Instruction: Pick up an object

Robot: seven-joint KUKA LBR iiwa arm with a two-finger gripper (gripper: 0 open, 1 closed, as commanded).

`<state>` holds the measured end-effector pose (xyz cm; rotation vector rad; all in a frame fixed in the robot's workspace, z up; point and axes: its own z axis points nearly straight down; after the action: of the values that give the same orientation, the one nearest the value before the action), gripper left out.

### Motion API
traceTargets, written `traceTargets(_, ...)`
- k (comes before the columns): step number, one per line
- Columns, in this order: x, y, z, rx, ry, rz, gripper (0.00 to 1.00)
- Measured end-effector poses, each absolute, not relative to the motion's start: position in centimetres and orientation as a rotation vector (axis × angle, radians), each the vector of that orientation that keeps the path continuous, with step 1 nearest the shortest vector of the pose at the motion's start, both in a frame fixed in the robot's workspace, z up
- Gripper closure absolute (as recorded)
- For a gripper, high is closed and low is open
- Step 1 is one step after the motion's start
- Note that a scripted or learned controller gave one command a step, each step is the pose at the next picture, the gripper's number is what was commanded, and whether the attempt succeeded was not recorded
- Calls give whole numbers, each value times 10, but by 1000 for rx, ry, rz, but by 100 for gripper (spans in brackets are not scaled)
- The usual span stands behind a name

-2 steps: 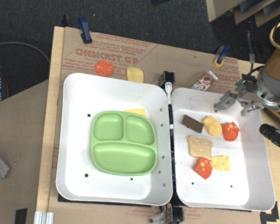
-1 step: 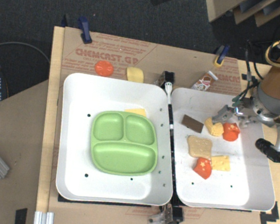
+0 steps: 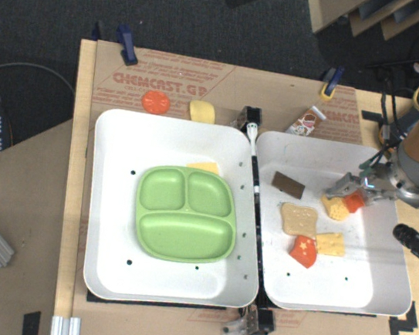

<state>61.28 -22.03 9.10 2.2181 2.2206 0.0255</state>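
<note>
Arm enters from right; claw (image 3: pixel 344 192), closure indeterminable, low over right bin (image 3: pixel 377 301) holding six food pieces.

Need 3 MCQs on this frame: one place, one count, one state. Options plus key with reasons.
1. Where does the green divided plate sit?
A. left bin
B. right bin
C. on the cardboard

2. How many compartments has the plate?
A. two
B. three
C. five

3. How does the brown square piece lie?
A. apart from the other food
B. stacked on the tan slice
C. on the green plate

Key:
1 A, it lies mid left bin.
2 B, two small above one wide.
3 A, bare bin floor shows between it and the tan slice in the right bin.
</note>
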Motion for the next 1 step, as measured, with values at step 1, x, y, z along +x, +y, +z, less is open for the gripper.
traceTargets(1,611,-219,91,2212,2223,22,0)
